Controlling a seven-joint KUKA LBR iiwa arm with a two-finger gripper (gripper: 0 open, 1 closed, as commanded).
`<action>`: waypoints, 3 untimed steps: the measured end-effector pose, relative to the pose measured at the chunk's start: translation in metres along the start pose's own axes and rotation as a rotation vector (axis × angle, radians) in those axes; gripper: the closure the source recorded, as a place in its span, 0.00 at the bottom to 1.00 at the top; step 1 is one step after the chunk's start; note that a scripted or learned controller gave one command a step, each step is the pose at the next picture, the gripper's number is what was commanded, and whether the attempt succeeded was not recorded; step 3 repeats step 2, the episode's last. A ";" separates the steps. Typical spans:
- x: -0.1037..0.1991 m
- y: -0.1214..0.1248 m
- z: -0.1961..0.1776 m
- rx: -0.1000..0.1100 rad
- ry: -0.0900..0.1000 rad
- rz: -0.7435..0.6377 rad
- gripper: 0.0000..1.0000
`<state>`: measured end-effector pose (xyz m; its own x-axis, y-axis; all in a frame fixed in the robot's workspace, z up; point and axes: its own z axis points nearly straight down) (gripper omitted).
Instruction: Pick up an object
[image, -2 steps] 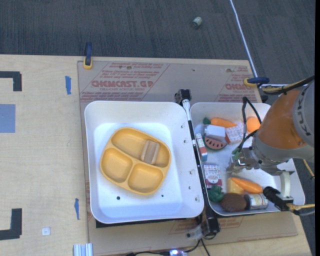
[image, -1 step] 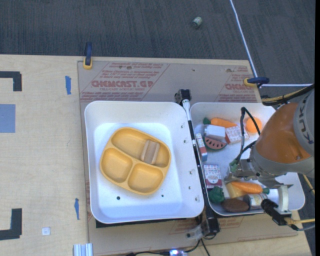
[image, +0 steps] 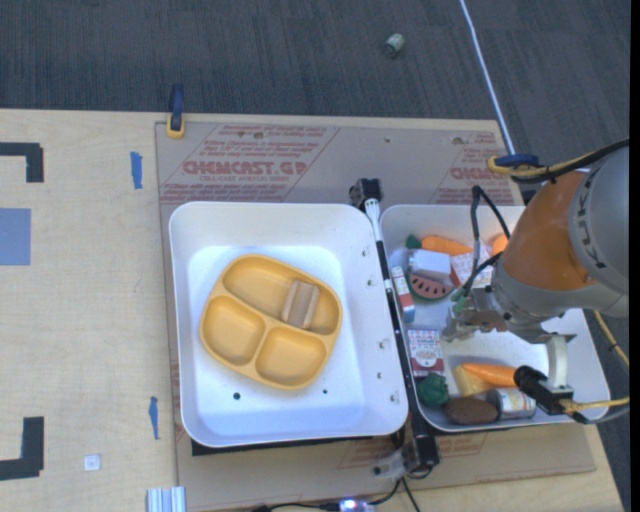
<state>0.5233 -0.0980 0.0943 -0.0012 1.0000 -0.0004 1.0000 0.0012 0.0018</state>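
The surface (image: 80, 300) carried two shallow white bins side by side. The left bin (image: 200, 250) held a yellow divided plate (image: 268, 320), and a tan block (image: 299, 302) lay in the plate's upper right compartment. The right bin (image: 596, 380) held the candidate objects in a cluster: a small box with a red label (image: 401, 292) against the left wall, a watermelon-slice toy (image: 428, 286), a white block (image: 430, 264), an orange carrot-like piece (image: 446, 244) near the far edge, a printed card (image: 425, 352), a green item (image: 432, 389), a dark brown item (image: 470, 409) and an orange item (image: 482, 374) near the front wall. The arm (image: 560, 240) hung over this bin, and the jaws (image: 468, 322) sat low between the watermelon toy and the printed card. Whether they were released or clenched could not be determined, and no object was visibly between them. For a sound pick, one object with free space on both sides should be selected, the jaws centred over its narrow dimension, and the descent kept vertical so neighbours are not pushed aside. The crowded front corner appeared the poorer choice; contact with the bin wall was the likely fault.
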 end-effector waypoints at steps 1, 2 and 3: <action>-0.028 -0.042 0.007 -0.006 -0.001 0.001 1.00; 0.005 -0.041 0.007 -0.008 -0.003 0.002 1.00; 0.005 -0.041 0.007 -0.008 -0.003 0.002 1.00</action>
